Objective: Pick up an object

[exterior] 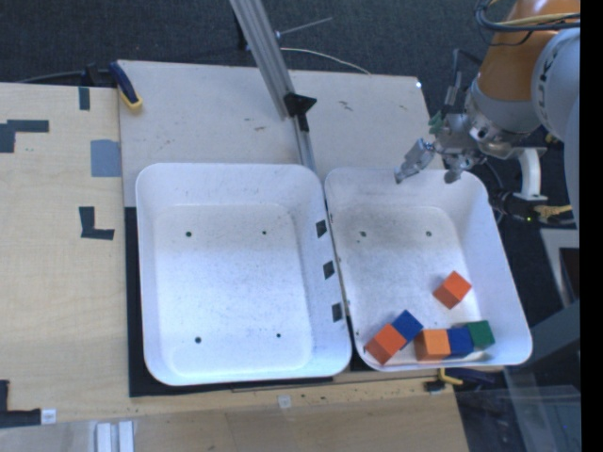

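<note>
Several small cubes lie in the right bin (377, 234). An orange cube (453, 289) sits alone near the bin's right wall. Along the front wall are an orange cube (383, 343), a blue cube (407, 325), another orange cube (432, 344), a second blue cube (460, 341) and a green cube (480, 333), packed close together. My gripper (431, 169) hovers over the bin's far edge, well away from the cubes. It is open, with nothing between its fingers.
The left bin (151, 252) stands beside the right one, their rims touching. A slanted metal rail (268, 55) rises behind the bins. A blue and yellow clamp (125, 85) sits at the bench's far left corner. Cables hang at the right by the arm.
</note>
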`<state>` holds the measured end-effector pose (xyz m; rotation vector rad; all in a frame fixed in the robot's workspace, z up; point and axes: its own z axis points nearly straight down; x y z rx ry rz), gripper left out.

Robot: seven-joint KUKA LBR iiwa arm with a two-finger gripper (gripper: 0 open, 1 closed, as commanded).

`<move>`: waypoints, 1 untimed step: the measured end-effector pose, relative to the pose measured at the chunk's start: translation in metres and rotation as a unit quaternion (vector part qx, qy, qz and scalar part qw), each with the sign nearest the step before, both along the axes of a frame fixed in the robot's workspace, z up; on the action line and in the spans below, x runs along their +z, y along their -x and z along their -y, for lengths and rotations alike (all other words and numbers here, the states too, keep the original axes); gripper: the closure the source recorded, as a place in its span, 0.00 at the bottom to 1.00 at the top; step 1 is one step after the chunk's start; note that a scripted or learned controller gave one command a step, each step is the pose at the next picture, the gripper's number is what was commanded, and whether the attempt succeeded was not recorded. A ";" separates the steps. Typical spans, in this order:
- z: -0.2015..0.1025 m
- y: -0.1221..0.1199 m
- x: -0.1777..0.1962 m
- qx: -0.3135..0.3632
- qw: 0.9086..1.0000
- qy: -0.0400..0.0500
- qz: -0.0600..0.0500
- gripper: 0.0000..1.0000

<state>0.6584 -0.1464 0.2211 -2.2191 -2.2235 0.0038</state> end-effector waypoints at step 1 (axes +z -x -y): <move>0.058 0.048 -0.129 -0.002 1.000 -0.001 -0.004 0.00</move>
